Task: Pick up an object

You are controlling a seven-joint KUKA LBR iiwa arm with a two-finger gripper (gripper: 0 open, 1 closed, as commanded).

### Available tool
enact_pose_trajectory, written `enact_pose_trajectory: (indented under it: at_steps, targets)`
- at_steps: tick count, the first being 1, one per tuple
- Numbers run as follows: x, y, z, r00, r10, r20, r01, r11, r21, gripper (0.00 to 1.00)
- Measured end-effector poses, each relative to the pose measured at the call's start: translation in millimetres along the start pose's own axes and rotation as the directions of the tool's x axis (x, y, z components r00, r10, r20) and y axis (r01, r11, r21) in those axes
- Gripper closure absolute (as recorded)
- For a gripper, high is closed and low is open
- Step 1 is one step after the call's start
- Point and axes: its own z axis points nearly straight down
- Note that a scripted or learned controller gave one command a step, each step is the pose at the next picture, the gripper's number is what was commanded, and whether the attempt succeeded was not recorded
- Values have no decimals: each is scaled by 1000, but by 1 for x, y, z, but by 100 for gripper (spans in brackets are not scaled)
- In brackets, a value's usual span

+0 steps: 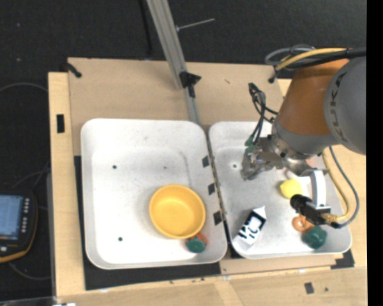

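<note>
The gripper (251, 166) hangs over bare floor in the far left part of the right bin (233, 139) with nothing visibly in its grasp, and from this slant I cannot tell whether it is spread or closed. The same bin holds a small yellow object (290, 188) near the gripper, a tilted black-and-white box (251, 227) at the near edge, and an orange ring (299, 222) just beside a teal ball (315, 237) in the near right corner. In the left bin (127, 164) a yellow bowl (177, 210) sits upright, with a small teal-and-orange object (196, 243) just beside its near rim.
</note>
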Motion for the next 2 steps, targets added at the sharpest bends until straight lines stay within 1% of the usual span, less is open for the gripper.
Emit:
enact_pose_trajectory:
  at_steps: [1,2]
  targets:
    - [63,1,-8,1000,-2,-1,2,1000,-3,100]
    - [113,5,-1,1000,0,0,0,1000,0,100]
